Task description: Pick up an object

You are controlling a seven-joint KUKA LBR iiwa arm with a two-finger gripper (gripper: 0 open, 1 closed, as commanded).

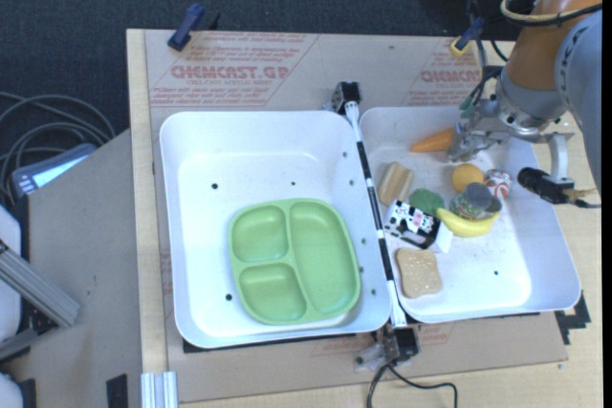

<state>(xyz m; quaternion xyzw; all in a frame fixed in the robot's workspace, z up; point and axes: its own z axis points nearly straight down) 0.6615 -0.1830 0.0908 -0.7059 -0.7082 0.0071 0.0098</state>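
A robotics lab: bench-mounted arm [559, 43], loose cables [38, 124]

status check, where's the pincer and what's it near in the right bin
Pincer down in right bin, far end, beside the carrot. Nothing seen between its fingers. Orange, banana and other toy foods crowd close below.

"CHEMCAST GP" on protective board [229, 72]

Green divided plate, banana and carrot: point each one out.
Green divided plate [295, 260], camera view, on the ridge where its compartments meet.
Banana [466, 225], camera view, on the middle of its curved body.
Carrot [433, 142], camera view, on the middle of its orange body.
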